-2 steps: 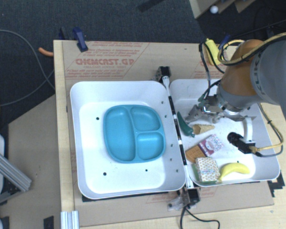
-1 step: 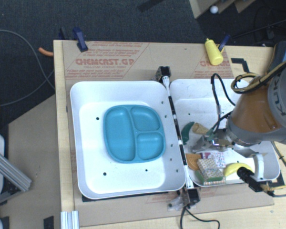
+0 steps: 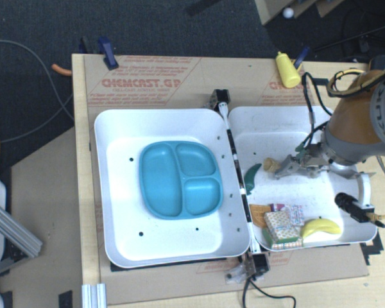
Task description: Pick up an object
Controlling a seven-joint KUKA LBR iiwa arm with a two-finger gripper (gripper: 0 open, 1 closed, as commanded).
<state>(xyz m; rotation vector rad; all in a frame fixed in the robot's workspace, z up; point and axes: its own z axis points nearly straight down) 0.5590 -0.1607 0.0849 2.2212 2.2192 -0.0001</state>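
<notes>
Objects lie scattered in the right bin (image 3: 269, 117): a yellow banana (image 3: 321, 228) near the front right corner, a patterned box (image 3: 282, 226) just to its left with a small orange-brown block (image 3: 261, 213) touching the box's far left side, and a dark green leaf-shaped piece (image 3: 251, 175) close to the wall between the two bins. A small tan piece (image 3: 271, 165) lies just beyond the green one, toward the middle of the bin. None of these is lifted; all rest on the bin floor.

The gripper (image 3: 287, 167) reaches in low from the right, its tip beside the tan piece; whether it touches that piece is unclear. Whether its jaws are apart or together cannot be told from this angle, and nothing can be seen held between them. Behind it, the arm (image 3: 356, 124) shows its orange band and grey body, with black cables looping over it.

The left bin (image 3: 115, 127) holds a blue divided plate (image 3: 179, 178) with three compartments, lying flat near the middle. Both bins sit on a brown board (image 3: 147, 76) with red printed lettering. A yellow clamp (image 3: 287, 70) grips the board's far edge on the right, and a blue clamp (image 3: 106, 52) on the left.
</notes>
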